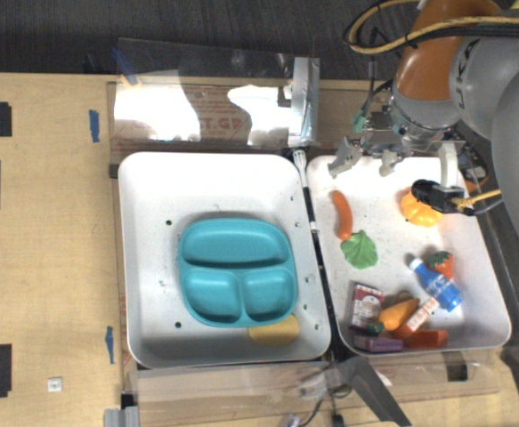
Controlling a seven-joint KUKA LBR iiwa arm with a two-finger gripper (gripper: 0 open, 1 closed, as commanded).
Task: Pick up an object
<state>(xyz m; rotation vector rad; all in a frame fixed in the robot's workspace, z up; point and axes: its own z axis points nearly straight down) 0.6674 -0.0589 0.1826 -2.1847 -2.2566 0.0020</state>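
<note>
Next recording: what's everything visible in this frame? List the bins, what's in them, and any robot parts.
left bin: 1, white, bench left
divided plate: 1, teal, middle of left bin
spongy block: 1, yellowish, left bin, at the plate's near edge
right bin: 1, white, beside left bin
carrot: 1, orange, right bin's left side
leaf: 1, green, at the carrot's near end
yellow item: 1, right bin's far right, partly hidden
bottle: 1, blue, white label, right bin's right side
fruit-like item: 1, red-orange and green, just behind the bottle
small-item pile: count unclear, dark red, orange, red, purple, right bin's near edge
arm: 1, grey with orange band, from right
tool: 1, open, holding nothing, over right bin's far edge
</note>
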